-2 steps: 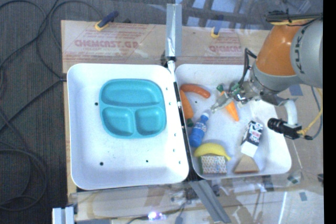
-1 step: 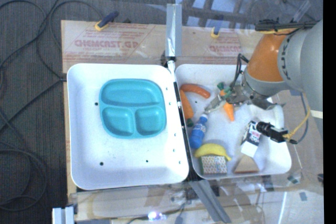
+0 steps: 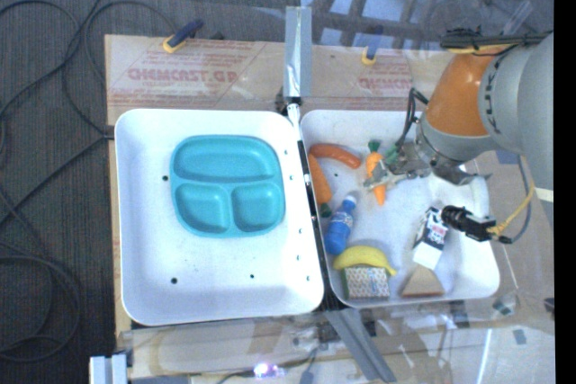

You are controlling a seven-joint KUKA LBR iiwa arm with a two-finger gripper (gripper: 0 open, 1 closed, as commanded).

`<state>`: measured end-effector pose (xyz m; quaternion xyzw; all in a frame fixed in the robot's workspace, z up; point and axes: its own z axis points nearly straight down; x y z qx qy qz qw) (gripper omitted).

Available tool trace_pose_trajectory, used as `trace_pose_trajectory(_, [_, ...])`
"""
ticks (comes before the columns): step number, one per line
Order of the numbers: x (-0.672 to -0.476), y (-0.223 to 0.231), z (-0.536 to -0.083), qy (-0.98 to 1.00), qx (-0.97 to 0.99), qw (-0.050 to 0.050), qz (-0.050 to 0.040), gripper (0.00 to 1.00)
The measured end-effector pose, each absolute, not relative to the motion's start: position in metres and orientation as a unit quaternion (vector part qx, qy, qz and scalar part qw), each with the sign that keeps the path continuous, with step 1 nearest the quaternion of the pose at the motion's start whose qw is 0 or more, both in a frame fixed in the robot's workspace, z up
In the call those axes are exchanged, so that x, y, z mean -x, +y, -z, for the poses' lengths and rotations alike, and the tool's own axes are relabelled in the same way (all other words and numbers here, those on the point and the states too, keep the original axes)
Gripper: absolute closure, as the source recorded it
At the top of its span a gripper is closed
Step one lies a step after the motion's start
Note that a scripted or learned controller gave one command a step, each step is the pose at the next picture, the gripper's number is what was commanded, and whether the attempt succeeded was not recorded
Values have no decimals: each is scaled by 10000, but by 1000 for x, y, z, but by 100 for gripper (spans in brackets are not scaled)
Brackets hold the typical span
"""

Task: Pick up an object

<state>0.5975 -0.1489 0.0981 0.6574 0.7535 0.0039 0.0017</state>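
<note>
While the gripper (image 3: 393,168) hovers low in the right bin (image 3: 486,283), finger state unclear, a small carrot (image 3: 376,178) lies just beside its tip; a centred, straight descent looks wisest.

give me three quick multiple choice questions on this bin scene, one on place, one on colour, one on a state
1. Where is the divided tray?
A. left bin
B. right bin
C. on the floor

2. What colour is the bottle near the right bin's left wall?
A. red
B. blue
C. white

3. How does the banana sit?
A. between the end effector's fingers
B. lying in the right bin
C. on the tray

Answers:
1 A, the teal tray lies in the left bin.
2 B, its body is blue.
3 B, it lies on the bin floor, well apart from the end effector.
</note>
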Motion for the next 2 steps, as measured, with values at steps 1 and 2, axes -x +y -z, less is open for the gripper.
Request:
trace_pose_trajectory(1, [-620, -111, -226, 7373, -6755, 6, 12, 100])
trace_pose_trajectory(2, [-598, -99, -303, 7568, -6537, -3, 4, 100])
